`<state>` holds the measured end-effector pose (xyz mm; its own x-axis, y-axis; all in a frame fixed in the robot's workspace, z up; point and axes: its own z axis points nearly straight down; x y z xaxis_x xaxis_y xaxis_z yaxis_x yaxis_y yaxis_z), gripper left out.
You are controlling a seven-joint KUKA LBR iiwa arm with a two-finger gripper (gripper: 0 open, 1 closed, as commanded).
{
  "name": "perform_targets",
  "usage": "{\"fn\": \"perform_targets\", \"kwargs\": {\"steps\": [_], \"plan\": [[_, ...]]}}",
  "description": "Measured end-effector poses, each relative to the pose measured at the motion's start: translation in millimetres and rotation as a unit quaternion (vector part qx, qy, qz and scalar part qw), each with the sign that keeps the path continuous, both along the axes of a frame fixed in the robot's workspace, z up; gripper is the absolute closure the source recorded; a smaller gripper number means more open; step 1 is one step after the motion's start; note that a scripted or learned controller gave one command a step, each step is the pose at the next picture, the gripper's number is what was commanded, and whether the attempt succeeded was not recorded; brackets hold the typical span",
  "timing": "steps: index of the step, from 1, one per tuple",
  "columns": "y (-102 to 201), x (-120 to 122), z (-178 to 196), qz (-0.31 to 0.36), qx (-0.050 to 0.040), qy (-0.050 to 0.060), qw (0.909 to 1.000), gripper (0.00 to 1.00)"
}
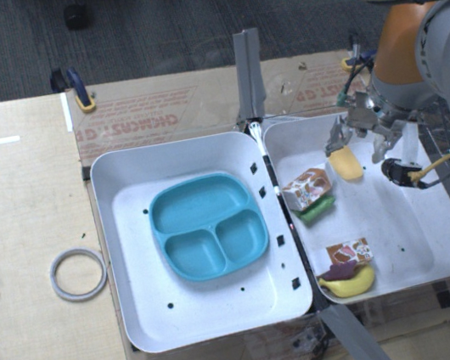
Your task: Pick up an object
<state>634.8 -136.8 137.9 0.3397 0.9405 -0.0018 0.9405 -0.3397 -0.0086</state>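
Now the claw (359,136) hangs low in the right bin (445,252), fingers spread wide, with the yellow block (345,164) just below them, not gripped, seemingly lined up for a grab.

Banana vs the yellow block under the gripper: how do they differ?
The banana is curved and long; the yellow block is short, rounded and paler. The banana lies at the near edge of the right bin, against a purple item and a small packet; the block lies at the far end, apart from other items, just below the gripper. Both are yellow, in the same bin, and neither is held.
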Motion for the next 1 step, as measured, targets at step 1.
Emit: {"fn": "perform_targets", "kwargs": {"steps": [1], "plan": [[5.4, 6.5, 9.1, -0.062, -0.0012, 0.0, 0.9981, 0.0]]}}
